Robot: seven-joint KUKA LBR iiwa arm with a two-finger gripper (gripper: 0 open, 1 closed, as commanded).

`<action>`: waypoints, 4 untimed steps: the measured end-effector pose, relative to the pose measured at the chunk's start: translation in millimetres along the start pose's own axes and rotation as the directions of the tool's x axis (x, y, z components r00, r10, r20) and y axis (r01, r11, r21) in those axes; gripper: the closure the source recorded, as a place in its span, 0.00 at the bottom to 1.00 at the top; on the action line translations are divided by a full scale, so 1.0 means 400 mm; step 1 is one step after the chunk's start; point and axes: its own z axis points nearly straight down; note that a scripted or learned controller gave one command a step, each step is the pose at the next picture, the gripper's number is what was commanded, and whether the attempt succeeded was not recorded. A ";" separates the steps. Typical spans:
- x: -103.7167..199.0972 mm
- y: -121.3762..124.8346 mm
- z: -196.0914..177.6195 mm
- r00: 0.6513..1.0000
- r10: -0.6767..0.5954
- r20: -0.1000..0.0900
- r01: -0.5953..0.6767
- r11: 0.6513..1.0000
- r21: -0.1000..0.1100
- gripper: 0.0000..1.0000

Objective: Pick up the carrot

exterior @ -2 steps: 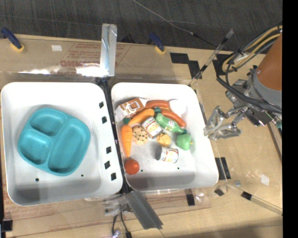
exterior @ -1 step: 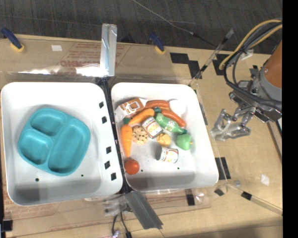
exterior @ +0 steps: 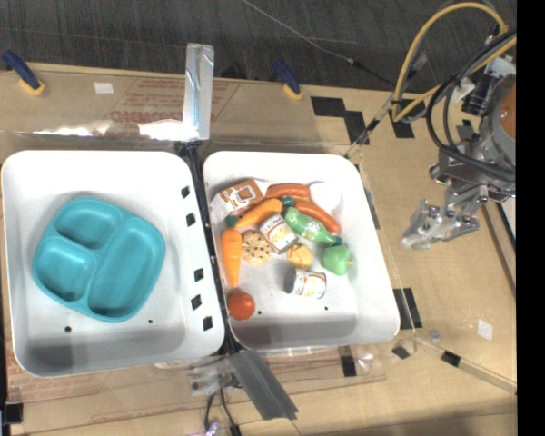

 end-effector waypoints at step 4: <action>-0.012 0.033 0.132 0.497 -0.868 0.007 0.868 0.497 -0.004 1.00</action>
